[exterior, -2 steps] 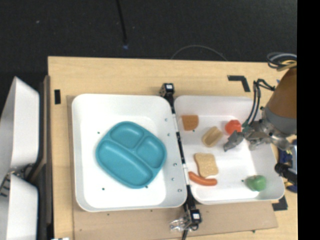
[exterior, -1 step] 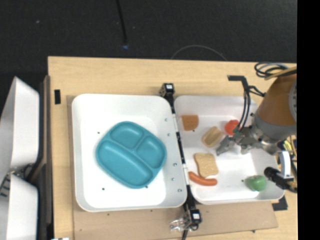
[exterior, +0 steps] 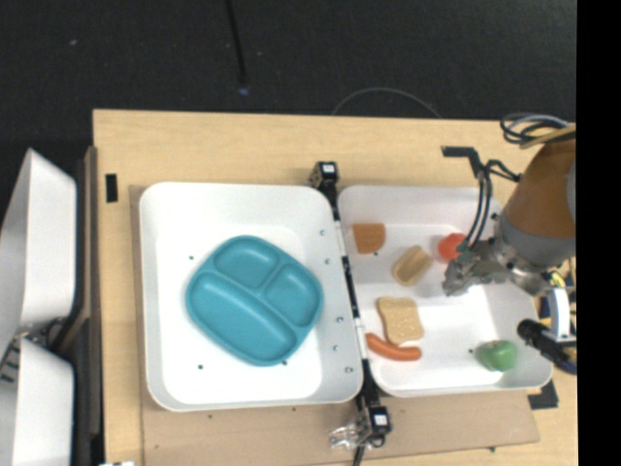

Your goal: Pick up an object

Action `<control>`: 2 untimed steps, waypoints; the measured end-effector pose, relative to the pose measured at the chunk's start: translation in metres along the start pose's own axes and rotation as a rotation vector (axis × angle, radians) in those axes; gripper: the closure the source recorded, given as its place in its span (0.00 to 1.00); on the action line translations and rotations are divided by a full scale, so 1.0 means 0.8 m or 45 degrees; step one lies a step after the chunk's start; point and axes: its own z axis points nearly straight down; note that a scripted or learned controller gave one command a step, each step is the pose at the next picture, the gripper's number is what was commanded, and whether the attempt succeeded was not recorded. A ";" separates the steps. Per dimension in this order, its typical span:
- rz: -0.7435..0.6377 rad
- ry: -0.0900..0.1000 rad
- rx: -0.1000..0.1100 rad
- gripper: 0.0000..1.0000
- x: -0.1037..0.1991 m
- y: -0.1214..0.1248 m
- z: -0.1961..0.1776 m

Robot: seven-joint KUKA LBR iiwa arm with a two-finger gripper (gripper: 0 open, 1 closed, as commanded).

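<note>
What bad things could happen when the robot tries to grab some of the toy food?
The end effector sits low in the right bin, close to the red piece and the bread roll. It might nudge one away instead of catching it. The hot dog lies touching the bread slice, so grabbing either could drag both. The green piece sits near the bin's corner, where the wall could get in the way.

The arm [exterior: 543, 202] comes in from three o'clock, orange band uppermost, wrist bent down toward nine o'clock. Its gripper [exterior: 458, 278] hangs low at the end (too dark to read more).
</note>
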 end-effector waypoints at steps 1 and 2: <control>-0.001 0.000 -0.001 1.00 -0.005 -0.003 -0.056; -0.013 0.000 -0.002 1.00 -0.007 0.000 -0.103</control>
